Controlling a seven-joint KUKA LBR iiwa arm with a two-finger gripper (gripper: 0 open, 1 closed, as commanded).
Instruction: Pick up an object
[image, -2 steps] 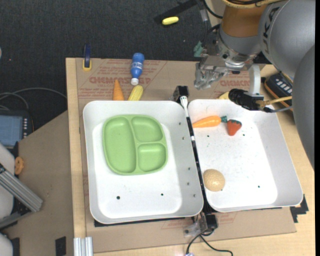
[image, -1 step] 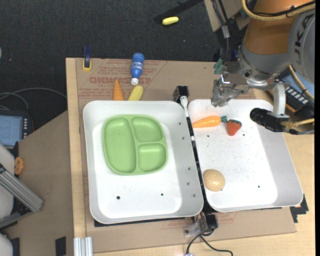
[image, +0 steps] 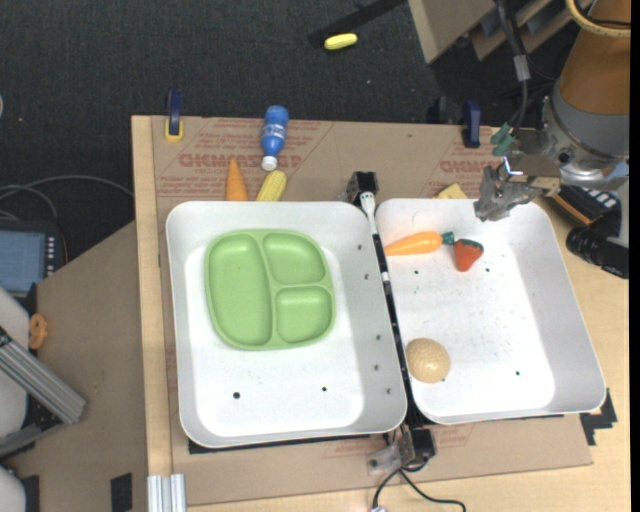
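i can make out red printed lettering on the cardboard sheet (image: 330, 135) under the bins, at its far edge and again near the front. it's too faint and blurred for me to read.

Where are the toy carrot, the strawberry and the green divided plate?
toy carrot (image: 412, 243), camera view, middle of its orange body
strawberry (image: 467, 255), camera view, its red flesh
green divided plate (image: 236, 290), camera view, its large compartment

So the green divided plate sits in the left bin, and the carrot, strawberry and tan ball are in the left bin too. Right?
Not quite. The camera view shows the green divided plate in the left bin, but the carrot, strawberry and tan ball lie in the right bin.
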